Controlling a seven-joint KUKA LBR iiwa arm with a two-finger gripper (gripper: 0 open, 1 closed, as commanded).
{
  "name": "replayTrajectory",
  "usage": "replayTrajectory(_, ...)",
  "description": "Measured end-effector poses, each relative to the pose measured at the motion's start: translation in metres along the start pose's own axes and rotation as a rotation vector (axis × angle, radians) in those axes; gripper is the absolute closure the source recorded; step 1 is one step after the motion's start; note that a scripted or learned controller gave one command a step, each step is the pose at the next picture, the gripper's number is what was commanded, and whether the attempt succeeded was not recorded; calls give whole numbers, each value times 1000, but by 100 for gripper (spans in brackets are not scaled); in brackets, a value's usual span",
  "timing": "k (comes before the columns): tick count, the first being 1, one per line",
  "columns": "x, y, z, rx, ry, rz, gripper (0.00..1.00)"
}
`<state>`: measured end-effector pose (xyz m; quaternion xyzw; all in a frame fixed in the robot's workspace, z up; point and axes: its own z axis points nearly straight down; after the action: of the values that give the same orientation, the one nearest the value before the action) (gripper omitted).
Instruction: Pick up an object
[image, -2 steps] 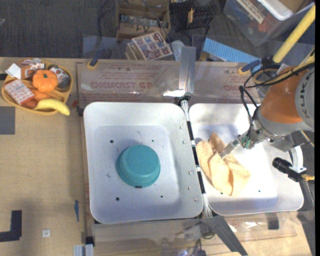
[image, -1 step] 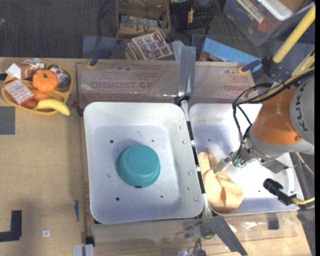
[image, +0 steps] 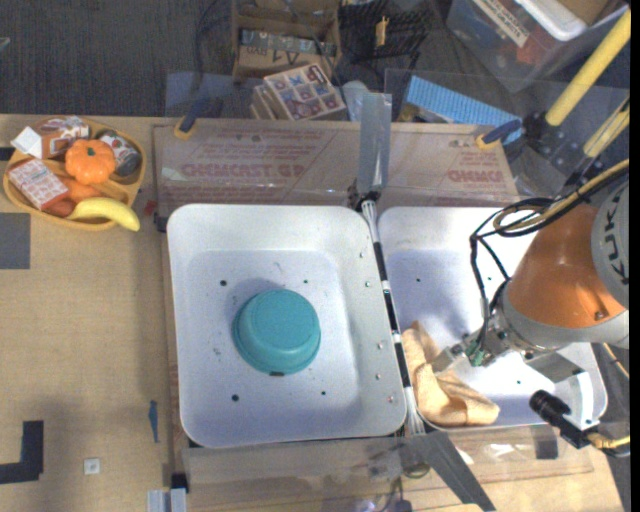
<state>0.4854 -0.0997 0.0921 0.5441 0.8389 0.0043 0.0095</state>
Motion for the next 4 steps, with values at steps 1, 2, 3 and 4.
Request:
replayTrajectory(1,0,0,-10,-2,4,4,100)
replayTrajectory(2,39,36,-93,13,10,-223,100)
replayTrajectory(3,38,36,-93,13,10,-223,0)
replayTrajectory(4,46,107,-123,15,9,-14,0)
